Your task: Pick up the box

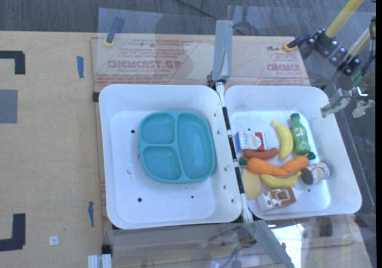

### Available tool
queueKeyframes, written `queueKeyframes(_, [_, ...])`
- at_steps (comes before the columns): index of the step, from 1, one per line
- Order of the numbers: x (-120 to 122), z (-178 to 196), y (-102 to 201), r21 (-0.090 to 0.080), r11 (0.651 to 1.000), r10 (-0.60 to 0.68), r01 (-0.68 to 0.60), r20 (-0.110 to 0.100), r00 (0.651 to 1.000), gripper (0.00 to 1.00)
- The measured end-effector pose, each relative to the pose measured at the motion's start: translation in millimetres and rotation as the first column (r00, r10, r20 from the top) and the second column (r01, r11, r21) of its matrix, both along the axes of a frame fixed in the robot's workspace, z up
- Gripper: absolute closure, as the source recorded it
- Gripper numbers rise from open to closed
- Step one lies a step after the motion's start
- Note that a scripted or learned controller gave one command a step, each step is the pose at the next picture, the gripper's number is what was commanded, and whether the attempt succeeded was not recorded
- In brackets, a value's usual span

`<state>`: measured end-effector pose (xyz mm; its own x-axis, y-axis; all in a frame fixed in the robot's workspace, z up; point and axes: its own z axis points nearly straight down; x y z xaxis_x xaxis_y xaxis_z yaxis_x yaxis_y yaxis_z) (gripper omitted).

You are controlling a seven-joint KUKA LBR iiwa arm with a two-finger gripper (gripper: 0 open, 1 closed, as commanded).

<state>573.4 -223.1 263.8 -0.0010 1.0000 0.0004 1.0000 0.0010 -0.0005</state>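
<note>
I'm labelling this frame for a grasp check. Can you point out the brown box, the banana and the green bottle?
Brown box (279, 199), camera view, middle of its top face.
Banana (284, 138), camera view, middle of its curved body.
Green bottle (299, 135), camera view, on its label, below the cap.

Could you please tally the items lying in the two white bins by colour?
Teal: 1, the divided plastic plate
Yellow: 3, the toy banana, a second banana-like piece and a pale wedge
Orange: 1, the toy carrot
Red: 1, the toy sausage
Green: 1, the small bottle
White-printed: 3, two small cartons and a small can
Total: 10
</note>
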Motion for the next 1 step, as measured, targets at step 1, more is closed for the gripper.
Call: queueKeyframes(1, [-31.5,-153.0,41.1,0.0,0.993,0.114,-0.114,0.001,0.993,0.0])
